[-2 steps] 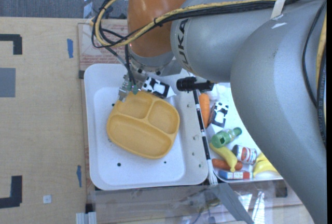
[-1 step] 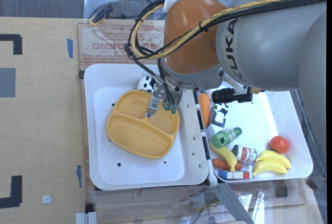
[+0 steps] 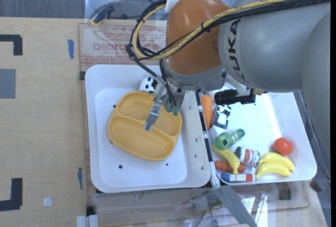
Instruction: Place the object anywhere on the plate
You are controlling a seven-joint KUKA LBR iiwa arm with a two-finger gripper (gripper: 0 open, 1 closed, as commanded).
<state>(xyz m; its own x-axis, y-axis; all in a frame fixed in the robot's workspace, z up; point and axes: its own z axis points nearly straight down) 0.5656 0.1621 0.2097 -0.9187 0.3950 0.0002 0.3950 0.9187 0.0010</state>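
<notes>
Wooden benchtop (image 3: 42, 131) out at 9 o'clock, grey carpet along the top, and two white bins side by side in the middle. The left bin (image 3: 100, 168) carries the yellow plate (image 3: 131, 134), a divided one with three sections, lying flat and tilted a little towards 4 o'clock. The right bin (image 3: 302, 160) is the busy one.

The arm (image 3: 273, 42) sweeps in from 3 o'clock, its big orange band (image 3: 194, 37) right over the seam between the bins, with yellow and black cables looping across it. The gripper (image 3: 161, 110) hangs over the plate's 1 o'clock section, its tip pointing down at the ridge between sections. Whether the jaws are spread or pressed together, I cannot tell from this angle, and I cannot make out anything pinched in them.

The task's object? I cannot say for sure which one it is. Nearest candidate is a black-and-white piece (image 3: 148, 84) on the left bin's floor, just off the plate's rim at 12 o'clock and half tucked under the wrist.

Over in the right bin, an orange carrot (image 3: 208, 109) lies along the dividing wall. Towards 5 o'clock from it sits a green bottle (image 3: 229, 139), then a banana (image 3: 229, 158) touching a small can (image 3: 248, 156). A bunch of bananas (image 3: 274, 164) rests at 4 o'clock, with a red tomato (image 3: 283, 145) just above it.
</notes>
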